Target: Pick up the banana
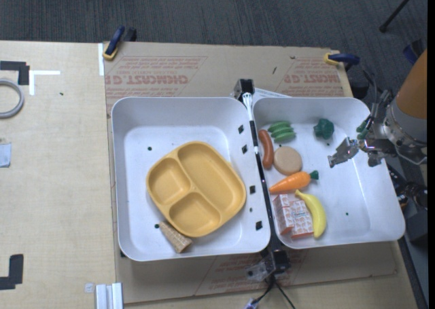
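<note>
The yellow banana (315, 213) lies curved near the front of the right bin (370, 216), touching the right side of a red and white carton (292, 217). My gripper (355, 157) hovers over the right part of that bin, up and to the right of the banana and well apart from it. Its fingers are spread open with nothing between them.
An orange carrot (292, 182), a tan round bun (288, 160), a red sausage (266, 149), green beans (281, 131) and a broccoli piece (324, 128) share the right bin. The left bin (129, 165) holds a yellow divided plate (196, 187) and a brown bread piece (175, 236).
</note>
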Action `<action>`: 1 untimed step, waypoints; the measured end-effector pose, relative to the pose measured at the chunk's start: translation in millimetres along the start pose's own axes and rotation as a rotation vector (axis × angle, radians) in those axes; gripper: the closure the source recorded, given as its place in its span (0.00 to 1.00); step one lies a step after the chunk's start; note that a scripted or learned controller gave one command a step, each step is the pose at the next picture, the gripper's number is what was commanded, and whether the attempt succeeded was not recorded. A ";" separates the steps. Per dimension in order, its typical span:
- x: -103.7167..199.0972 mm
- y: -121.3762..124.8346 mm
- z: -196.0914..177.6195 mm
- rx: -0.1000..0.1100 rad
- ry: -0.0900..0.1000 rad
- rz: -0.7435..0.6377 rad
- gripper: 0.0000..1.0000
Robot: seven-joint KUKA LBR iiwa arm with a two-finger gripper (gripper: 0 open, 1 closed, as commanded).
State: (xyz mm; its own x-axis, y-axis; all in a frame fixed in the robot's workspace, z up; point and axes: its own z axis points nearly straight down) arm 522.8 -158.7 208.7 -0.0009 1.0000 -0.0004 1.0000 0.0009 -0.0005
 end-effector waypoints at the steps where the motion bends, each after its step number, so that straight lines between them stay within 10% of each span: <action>1: 29.7 -26.3 114.0 -0.007 0.000 -0.157 0.00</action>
State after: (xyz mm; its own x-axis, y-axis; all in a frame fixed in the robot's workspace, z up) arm 496.4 -129.1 94.7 -0.1570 0.9876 -0.0013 0.9876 0.1570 0.0068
